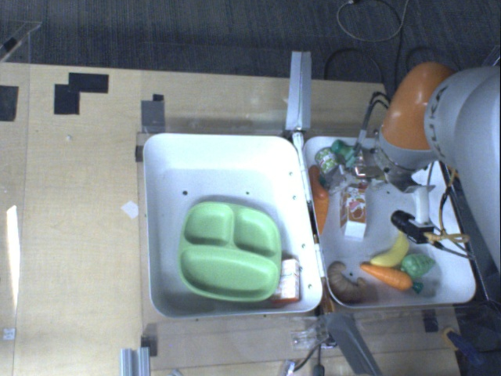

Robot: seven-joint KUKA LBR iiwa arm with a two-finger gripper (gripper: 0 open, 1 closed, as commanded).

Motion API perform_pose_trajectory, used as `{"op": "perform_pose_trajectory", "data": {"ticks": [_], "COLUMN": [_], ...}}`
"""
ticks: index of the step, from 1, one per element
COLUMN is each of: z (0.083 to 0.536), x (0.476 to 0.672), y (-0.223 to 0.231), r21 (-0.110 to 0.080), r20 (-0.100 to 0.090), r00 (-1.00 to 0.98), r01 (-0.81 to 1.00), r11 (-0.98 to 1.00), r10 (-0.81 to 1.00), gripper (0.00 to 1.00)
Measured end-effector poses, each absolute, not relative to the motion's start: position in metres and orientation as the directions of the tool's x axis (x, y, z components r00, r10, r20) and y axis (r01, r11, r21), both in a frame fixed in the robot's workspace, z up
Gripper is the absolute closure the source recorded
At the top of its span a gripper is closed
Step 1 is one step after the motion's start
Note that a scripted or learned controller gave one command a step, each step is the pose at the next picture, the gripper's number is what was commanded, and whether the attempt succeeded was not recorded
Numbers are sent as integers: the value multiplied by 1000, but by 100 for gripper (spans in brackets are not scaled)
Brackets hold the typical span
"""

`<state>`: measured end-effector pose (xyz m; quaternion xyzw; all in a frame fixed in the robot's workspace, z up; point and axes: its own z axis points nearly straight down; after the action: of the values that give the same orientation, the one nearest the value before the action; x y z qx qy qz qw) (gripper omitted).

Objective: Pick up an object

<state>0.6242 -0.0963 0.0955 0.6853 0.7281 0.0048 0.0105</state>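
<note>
The grey robot arm with its orange band [470,124] looms largest, reaching in from the right, and its claw [356,169] hangs low over the far end of the right shallow white bin [462,288] -- whether it is released or clenched cannot be told, and nothing can be seen held in it. Just below the claw in the view, close to touching it, lies a small white carton with a red picture [354,210]. Just beside the claw on the view's left sits a round green-and-white packet [326,160], and a little further that way a long orange carrot [319,202] rests along the bin wall. Well below the claw, past the carton, are a yellow banana [391,251], a second orange carrot [386,276], a green leafy lump [417,265] and a brown rounded piece [344,282]. Far to the claw's left -- in the left white bin [164,210] -- lie a green divided plastic plate [231,249] and a small red-and-white packet [288,280] touching the plate's edge.
</note>
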Motion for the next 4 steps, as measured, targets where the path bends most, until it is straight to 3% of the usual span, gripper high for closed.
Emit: {"op": "perform_pose_trajectory", "data": {"ticks": [1, 2, 3, 4], "z": [108, 219, 219, 120], "x": [627, 644, 644, 593], "y": [-96, -47, -47, -92], "r21": [31, 4, 4, 2], "r20": [-12, 1, 1, 0], "r00": [-63, 397, 396, 413], "r01": [998, 918, 918, 911], "r11": [63, -397, -396, -413], "r10": [998, 918, 918, 911], "gripper": [100, 100, 0, 0]}}
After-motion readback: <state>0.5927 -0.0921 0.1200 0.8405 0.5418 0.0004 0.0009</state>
